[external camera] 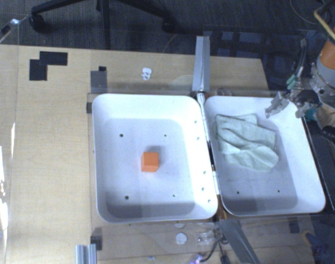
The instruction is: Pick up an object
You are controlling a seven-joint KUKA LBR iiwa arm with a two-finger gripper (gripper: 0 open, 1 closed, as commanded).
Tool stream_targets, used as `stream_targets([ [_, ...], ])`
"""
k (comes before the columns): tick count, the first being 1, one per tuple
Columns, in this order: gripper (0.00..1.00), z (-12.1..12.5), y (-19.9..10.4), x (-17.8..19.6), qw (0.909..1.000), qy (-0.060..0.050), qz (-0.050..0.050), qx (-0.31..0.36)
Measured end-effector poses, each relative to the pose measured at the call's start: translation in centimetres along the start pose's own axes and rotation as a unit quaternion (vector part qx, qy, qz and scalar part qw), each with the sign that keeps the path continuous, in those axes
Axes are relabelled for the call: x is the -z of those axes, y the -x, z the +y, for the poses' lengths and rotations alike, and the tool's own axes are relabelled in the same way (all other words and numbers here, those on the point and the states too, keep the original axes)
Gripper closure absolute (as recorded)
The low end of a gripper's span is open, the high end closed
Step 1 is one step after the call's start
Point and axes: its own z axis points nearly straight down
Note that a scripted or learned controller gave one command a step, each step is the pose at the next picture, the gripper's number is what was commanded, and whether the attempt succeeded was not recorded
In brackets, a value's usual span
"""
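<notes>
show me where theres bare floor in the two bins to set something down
Left bin: bare floor all around the orange block at its middle. Right bin: free along the near half; the far half is crowded by the crumpled cloth, with the end effector at the far right corner.

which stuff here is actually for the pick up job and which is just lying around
For the job:
orange block in the left bin
pale cloth in the right bin
gripper over the right bin's far right corner

Just lying about:
chair base on the floor
black patches on the bench
small white bit behind the left bin
</notes>
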Motion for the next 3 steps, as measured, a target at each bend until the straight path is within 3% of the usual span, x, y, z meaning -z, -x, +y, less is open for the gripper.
stream_targets([
  [1,0.0,2.0,0.0,-15.0,0.9994,-0.001,0.0,-0.035],
  [2,1.0,2.2,0.0,-13.7,0.9994,0.002,0.0,-0.034],
  [3,1.0,6.9,-4.8,-4.6,0.9973,0.002,0.0,-0.074],
])
